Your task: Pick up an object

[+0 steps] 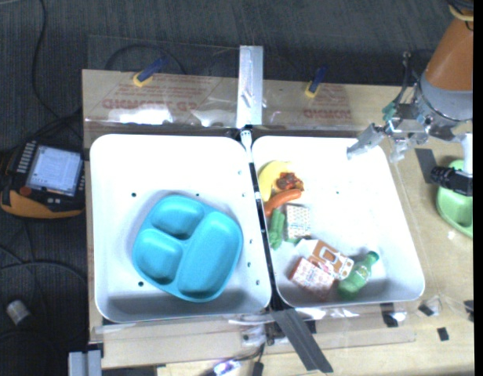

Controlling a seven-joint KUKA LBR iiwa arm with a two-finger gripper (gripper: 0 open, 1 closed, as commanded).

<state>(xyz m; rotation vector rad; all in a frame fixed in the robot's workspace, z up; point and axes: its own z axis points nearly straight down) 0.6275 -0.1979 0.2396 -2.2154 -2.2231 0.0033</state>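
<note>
The right bin (383, 233) holds a cluster of items along its left and front sides. A yellow banana (268, 175) lies by a brown toy (289, 182) and an orange carrot (276, 200). Below them are a green vegetable (277, 228) and a small white box (298, 220). A red and white carton (320, 265) and a green bottle (357, 272) lie near the front wall. My gripper (380, 147) hangs over the bin's far right corner, open, with nothing between its fingers, well away from the items.
The left bin (116, 171) carries a blue divided plate (187, 245). A green object (457, 198) sits on the bench right of the bins. A handheld device (45, 175) lies on the floor at the left. Clamps hold plastic sheeting (187, 100) behind the bins.
</note>
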